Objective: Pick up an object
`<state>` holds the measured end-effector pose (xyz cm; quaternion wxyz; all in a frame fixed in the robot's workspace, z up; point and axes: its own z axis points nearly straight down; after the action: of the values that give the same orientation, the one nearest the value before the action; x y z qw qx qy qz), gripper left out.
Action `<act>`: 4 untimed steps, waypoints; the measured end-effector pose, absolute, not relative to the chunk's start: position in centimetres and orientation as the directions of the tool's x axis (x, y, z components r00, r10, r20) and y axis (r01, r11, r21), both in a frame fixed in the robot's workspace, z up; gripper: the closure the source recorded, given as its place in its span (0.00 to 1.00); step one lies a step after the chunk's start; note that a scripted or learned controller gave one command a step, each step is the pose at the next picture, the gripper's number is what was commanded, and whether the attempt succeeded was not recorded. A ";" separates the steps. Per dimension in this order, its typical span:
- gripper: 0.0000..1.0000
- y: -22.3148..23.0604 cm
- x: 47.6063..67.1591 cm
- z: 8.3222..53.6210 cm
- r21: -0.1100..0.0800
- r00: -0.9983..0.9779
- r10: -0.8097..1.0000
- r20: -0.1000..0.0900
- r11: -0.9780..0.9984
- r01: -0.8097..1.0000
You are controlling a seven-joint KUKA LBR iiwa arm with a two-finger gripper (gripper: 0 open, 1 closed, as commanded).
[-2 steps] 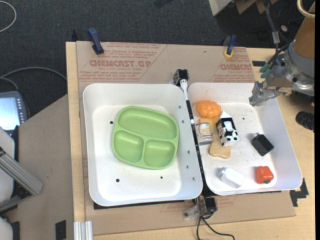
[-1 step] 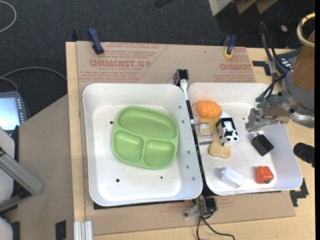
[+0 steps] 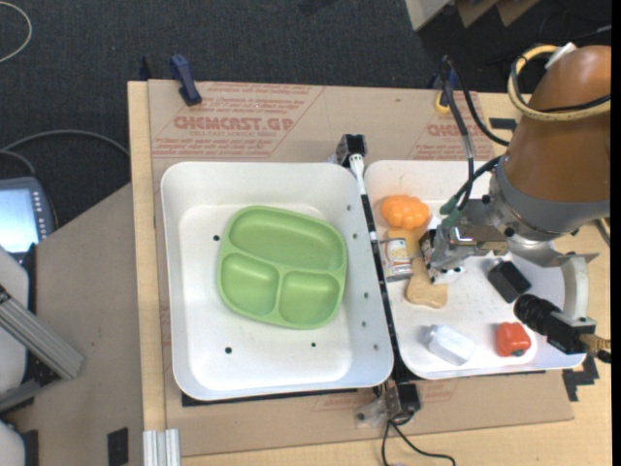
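Overhead, the grey arm with its orange band reaches in from the right over the right bin, its gripper lowered near that bin's left wall; whether anything sits between the metal parts there cannot be told.

Directly below the gripper, a tan chunk lies on the bin floor, touching or nearly touching it. An orange lump rests toward the bin's far left corner, and a small labelled packet lies just beside the left wall, between the orange lump and the tan chunk; its print is too small to read. Near the front edge sit a pale grey block and, further right, a red piece, well apart from each other. A black block lies toward the right side, close under the arm.

The left bin holds a green divided plate at its centre, with bare white floor open all around it up to the walls.

Beneath both bins, the brown sheet covering the bench carries red lettering reading "CHEMCAST" along its far edge, above the left bin. A blue clamp grips the sheet's far left corner.
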<state>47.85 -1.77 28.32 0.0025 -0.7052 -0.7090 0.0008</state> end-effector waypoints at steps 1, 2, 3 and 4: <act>1.00 11.7 47.7 19.2 -0.009 -0.012 1.000 0.003 0.012 1.000; 1.00 10.9 47.9 20.7 -0.001 0.001 1.000 0.001 -0.001 1.000; 1.00 22.9 48.3 30.9 0.009 -0.007 1.000 0.005 0.007 1.000; 1.00 22.5 48.0 45.2 0.010 -0.003 1.000 0.004 0.003 1.000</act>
<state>47.96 22.47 45.23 -0.0020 -0.7061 -0.7081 -0.0049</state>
